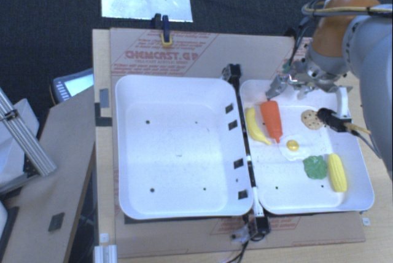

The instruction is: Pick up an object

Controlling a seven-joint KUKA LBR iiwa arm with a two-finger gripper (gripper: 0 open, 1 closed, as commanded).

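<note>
Two white bins sit side by side on the desk. I see nothing lying in the left bin (178, 145). In the right bin (362, 197) I see a banana (255, 126), a carrot (271, 119), a fried egg (293, 147), a cookie (312, 119), a green piece (315, 166) and a corn cob (337, 172).

I judge this the approach step: the gripper (293, 85) hangs over the far edge of the right bin, near the carrot top, holding nothing. Next it must descend onto one object.

Whether the jaws are apart or together, I cannot tell; the wrist and cables hide them. A black part just right of the cookie is hard to identify.
</note>
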